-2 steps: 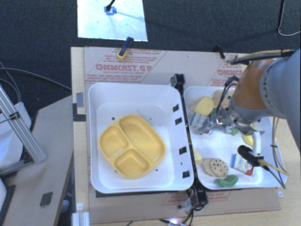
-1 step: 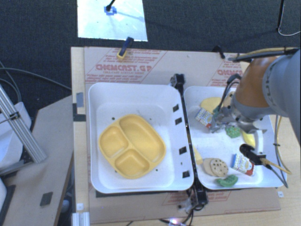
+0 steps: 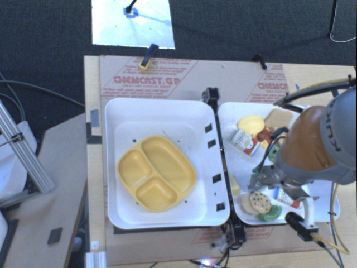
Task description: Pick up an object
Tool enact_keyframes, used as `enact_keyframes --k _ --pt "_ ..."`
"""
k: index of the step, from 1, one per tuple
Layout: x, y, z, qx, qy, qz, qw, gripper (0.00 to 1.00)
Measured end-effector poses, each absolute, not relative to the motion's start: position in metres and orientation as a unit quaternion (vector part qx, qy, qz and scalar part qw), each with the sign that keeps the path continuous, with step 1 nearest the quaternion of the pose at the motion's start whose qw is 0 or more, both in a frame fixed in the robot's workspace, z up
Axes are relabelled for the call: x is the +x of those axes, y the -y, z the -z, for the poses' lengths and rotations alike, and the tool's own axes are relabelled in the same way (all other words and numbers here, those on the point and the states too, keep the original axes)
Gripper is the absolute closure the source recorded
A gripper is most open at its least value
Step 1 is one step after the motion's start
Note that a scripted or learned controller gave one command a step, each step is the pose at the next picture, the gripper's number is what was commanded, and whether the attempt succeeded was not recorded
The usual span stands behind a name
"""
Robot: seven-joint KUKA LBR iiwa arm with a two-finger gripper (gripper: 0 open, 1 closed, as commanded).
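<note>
A yellow tray [image 3: 157, 173] with 3 compartments is seen in the white left bin [image 3: 162, 111], a tan speckled cookie [image 3: 257, 202] beside something green [image 3: 272, 213] in the white right bin [image 3: 228, 116], under the grey arm [image 3: 323, 149] banded orange.

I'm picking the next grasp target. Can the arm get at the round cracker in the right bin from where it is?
Probably yes. The cracker lies uncovered near the right bin's front edge, just below the hand, with a green piece beside it.
</note>
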State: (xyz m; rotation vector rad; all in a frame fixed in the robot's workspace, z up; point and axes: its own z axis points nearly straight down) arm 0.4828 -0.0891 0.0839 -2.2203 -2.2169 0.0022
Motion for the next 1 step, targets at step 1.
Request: enact_keyframes --k 1 --pt "0.4874 0.0896 -0.0949 -0.707 0.708 0.0009 -0.001 1.0"
